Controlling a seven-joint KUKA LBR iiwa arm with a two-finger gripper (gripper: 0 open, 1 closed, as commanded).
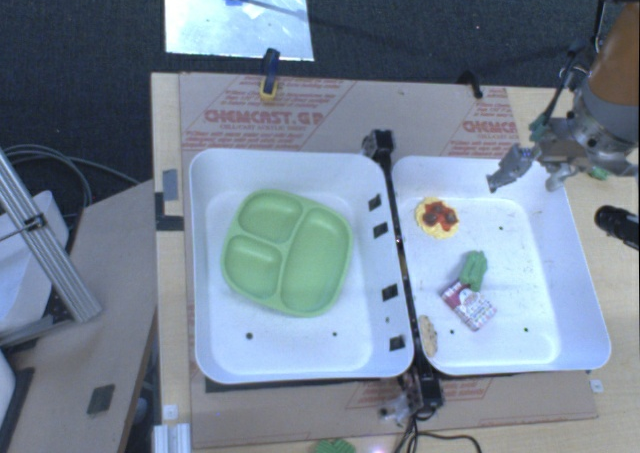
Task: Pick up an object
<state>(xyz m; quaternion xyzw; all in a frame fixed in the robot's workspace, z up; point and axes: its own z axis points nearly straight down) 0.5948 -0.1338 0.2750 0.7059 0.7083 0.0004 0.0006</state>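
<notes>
At the upper right of the frame, the gripper (531, 167) hangs over the far rim of the right bin (575, 341), its two fingers spread apart with nothing between them. The grey arm with its orange band rises behind it toward the right edge. Inside the right bin lie four small things: a yellow disc with red topping (438, 217) near the upper left corner, a green toy (474, 268) around the middle, a red-and-white packet (469, 306) touching the green toy's lower end, and a tan piece (428, 334) against the bin's left wall near the bottom. The left bin (215, 341) holds a green divided plate (287, 253) (three compartments, lying flat) near its centre. Both bins sit side by side on a cardboard sheet (330, 106).
</notes>
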